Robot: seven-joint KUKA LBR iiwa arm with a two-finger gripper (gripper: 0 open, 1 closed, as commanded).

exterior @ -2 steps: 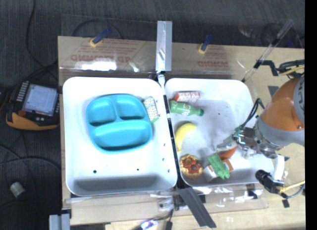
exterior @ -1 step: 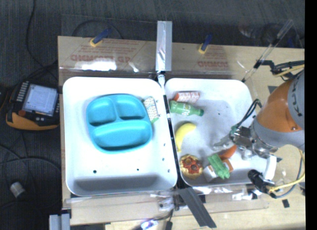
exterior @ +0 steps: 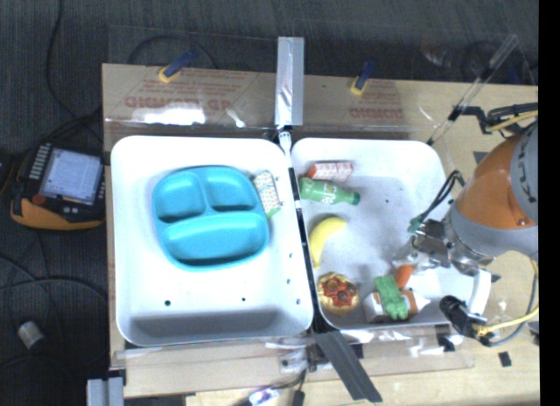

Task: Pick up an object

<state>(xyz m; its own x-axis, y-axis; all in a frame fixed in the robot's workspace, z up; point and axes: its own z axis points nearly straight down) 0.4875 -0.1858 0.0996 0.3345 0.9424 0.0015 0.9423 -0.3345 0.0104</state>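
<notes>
I log: gripper [exterior: 418, 251] just right of carrot [exterior: 403, 275] top; grip state unreadable; carrot runs down-left.

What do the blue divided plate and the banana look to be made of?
The blue plate looks like moulded plastic: uniform colour, smooth rounded compartments, soft sheen. The banana is probably a plastic toy, given its even yellow, unmarked surface, though the view leaves that uncertain.

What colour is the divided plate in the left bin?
The plate is bright blue, plain with no pattern; the camera view shows it clearly.
</notes>
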